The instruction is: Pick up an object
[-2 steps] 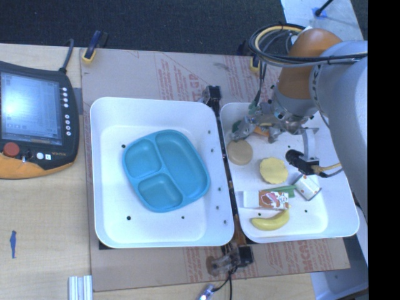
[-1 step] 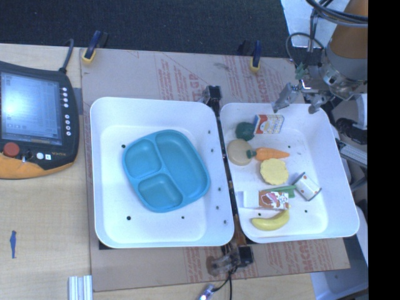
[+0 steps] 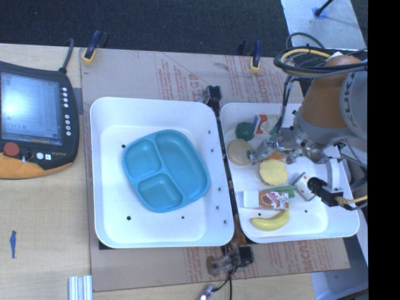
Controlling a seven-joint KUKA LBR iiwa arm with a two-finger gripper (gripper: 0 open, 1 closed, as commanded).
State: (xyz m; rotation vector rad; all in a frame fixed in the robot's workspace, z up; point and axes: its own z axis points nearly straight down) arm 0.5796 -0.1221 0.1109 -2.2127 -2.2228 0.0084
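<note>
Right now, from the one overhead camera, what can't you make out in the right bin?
- End effector: too small and cluttered in the camera view to tell whether it holds anything.
- Carton at the back of the right bin: partly hidden by the arm.
- Box above the banana: label too small to read.
- Arm: cut off by the right edge.
</note>
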